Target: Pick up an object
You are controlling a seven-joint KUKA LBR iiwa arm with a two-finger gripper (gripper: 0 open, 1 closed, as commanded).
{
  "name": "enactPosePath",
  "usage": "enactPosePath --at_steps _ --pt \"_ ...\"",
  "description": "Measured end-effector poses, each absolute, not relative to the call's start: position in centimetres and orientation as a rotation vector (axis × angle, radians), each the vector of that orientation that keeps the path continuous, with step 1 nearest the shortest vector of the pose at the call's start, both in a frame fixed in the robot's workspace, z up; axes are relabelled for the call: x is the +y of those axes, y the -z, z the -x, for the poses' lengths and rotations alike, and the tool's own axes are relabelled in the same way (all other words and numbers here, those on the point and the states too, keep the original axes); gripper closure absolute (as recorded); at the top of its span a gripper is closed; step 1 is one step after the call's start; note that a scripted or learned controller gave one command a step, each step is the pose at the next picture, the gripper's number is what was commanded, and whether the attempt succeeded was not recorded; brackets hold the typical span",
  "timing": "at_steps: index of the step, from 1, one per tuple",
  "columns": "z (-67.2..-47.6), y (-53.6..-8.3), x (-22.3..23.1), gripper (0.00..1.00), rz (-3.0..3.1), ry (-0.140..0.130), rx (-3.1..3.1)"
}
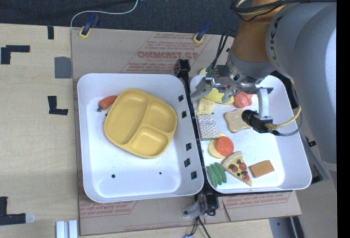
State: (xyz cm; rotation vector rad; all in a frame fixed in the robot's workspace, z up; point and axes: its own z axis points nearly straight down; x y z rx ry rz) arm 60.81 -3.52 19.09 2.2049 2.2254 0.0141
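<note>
My gripper (214, 88) hangs low over the far end of the right bin (290, 168), right above a yellow banana-like piece (221, 97) and a pale yellow block (205, 106). Beside it lie a pink-red ball (242, 100) and a slice of toast (235, 120). Nearer the front lie a checked grey piece (207, 126), an orange-red fruit (223, 146), a pizza slice (238, 167), a green vegetable (216, 173) and a brown block (261, 168). I see nothing between the fingers.
The left bin (93, 176) holds a yellow divided plate (140, 122) with an orange carrot (107, 102) by its far left edge. The grey arm (306, 45) with its orange band covers the right bin's far right corner. Black clips line the wall between the bins.
</note>
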Motion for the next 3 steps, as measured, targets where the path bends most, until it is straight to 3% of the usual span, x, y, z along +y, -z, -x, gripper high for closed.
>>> enactPosePath --at_steps 1,2,3 --pt "-62.4 -18.4 -6.7 0.00 -2.221 0.001 2.221" --pt "-66.0 -10.2 -10.9 0.00 -2.220 -0.001 2.219" --pt "-64.0 -8.5 -15.4 0.00 -2.222 0.002 2.218"
